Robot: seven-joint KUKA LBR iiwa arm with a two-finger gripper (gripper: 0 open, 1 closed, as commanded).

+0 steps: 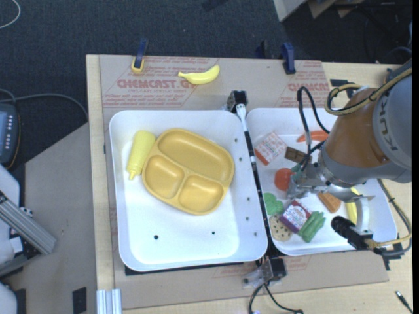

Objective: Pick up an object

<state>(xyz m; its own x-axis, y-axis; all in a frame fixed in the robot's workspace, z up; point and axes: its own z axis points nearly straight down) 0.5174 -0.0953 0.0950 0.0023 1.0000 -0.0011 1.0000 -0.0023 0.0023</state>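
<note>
**Inspector:** Two white bins sit side by side on the tabletop (98, 175). The left bin (131, 241) carries a yellow squeeze bottle (139, 152) at its left, touching a yellow divided tray (188, 170) that takes up the middle. A toy banana (200, 75) lies on the cardboard beyond the bins.

**Clerk:** And the right bin?

**Inspector:** The right bin (386, 231) holds a crowd of small toy foods: a red-and-white packet (269, 147) at the far left, a red tomato-like piece (283, 178) just right of it, a green piece (272, 207), a purple packet (296, 216) and a cookie (281, 231) nearer. The tool (302, 187) hangs low over that clutter, beside the red piece. Whether it is spread or pressed together, I cannot tell.

**Clerk:** Handling?

**Inspector:** In my judgement the red piece is light, stiff, smooth plastic and liable to slip. Take it across its widest part, squarely, clear of its neighbours.
</note>
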